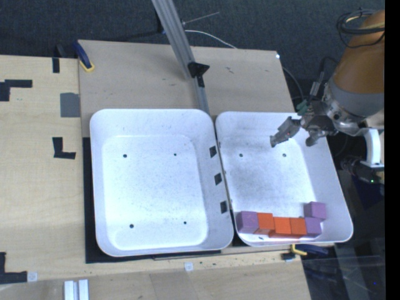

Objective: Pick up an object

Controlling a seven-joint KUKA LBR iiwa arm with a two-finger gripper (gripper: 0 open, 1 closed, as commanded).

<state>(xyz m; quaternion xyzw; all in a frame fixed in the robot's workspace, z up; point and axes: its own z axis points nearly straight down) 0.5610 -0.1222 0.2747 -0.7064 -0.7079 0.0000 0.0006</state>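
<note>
Several blocks lie in a row along the near edge of the right bin (pixel 325 167): a purple block (pixel 248 221) at the left, orange blocks (pixel 280 225) in the middle, and purple blocks (pixel 314 216) stacked at the right. My gripper (pixel 295 134) hangs over the far right part of that bin, well away from the blocks. Its two fingers are spread apart, with nothing between them.
The left bin (pixel 153 180) stands beside the right one, joined by black clips (pixel 217 178). A slanted metal pole (pixel 178 36) rises behind the bins. Black tape marks (pixel 59 147) sit on the bench at the left.
</note>
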